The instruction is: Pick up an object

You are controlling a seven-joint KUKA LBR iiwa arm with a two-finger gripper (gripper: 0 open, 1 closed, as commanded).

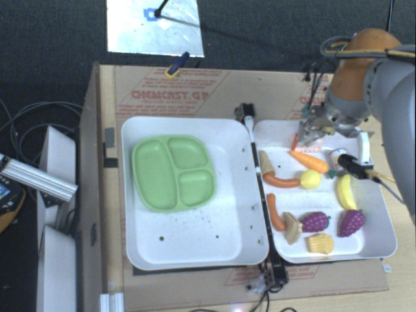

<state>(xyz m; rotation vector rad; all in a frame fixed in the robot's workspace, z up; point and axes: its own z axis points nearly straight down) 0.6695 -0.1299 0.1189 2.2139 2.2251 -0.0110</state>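
Camera view: two white bins side by side on the worktop [162, 86]
Left bin [149, 246]: holds a green divided plate [173, 172]
Right bin [380, 239]: carrot [309, 160], sausage [281, 181], lemon [311, 179], banana [346, 192], two purple grape bunches [315, 221]; all lying loose
Gripper [312, 135]: low over the right bin's far end, just beyond the carrot; whether spread or pressed together I cannot tell

Dark carpet [52, 38] around a cardboard-topped bench [214, 86] (a shiny metal sheet [155, 18] beyond), cables [32, 119] at left.
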